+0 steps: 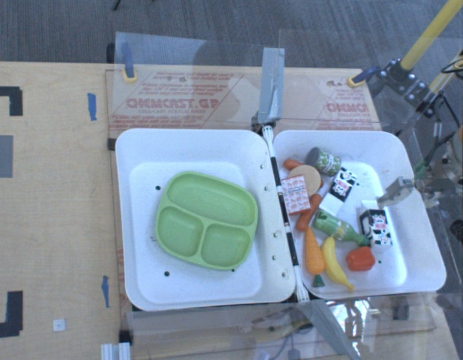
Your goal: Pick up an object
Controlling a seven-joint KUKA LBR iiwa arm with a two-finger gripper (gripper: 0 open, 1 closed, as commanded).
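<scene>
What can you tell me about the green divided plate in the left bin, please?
The green plate is a light green tray with rounded corners that looks like matte plastic. It has three compartments: one wide one along the far side and two smaller ones nearer the camera. It lies flat and right side up, turned slightly askew, about the middle of the left bin's white floor. Nothing lies on it, and nothing but the bin floor touches it.

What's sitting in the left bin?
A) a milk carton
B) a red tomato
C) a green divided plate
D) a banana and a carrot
C: the green plate with three compartments lies in the left bin, while the toy food is all piled in the right bin.
</scene>
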